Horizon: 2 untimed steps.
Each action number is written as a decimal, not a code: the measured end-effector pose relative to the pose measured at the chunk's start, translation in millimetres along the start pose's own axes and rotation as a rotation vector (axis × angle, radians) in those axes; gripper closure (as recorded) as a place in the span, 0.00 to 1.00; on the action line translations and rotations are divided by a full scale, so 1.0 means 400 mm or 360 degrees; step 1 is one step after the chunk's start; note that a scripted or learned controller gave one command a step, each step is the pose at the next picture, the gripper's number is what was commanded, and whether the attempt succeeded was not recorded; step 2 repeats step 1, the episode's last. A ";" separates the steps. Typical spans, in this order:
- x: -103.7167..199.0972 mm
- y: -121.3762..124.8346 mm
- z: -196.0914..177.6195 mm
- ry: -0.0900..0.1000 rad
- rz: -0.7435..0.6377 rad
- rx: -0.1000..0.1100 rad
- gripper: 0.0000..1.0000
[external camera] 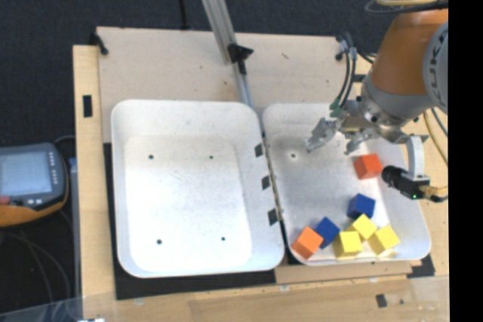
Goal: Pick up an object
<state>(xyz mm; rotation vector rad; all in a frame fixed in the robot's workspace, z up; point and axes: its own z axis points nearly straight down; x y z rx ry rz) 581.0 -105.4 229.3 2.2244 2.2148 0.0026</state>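
On the table (87, 162), the right bin (302, 185) holds seven blocks: one orange block (367, 165) just below the jaws (336, 133), the rest clustered near the front rim. The jaws seem spread apart, holding nothing, though their tips are hard to make out.

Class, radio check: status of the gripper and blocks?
Gripper over right bin, nothing held. Nearest: lone orange block. Other blocks clustered at front edge.
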 end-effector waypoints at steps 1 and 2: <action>-0.241 -0.052 -0.087 -0.0009 0.0003 -0.0001 0.00; -0.241 -0.052 -0.087 -0.0009 0.0003 -0.0001 0.00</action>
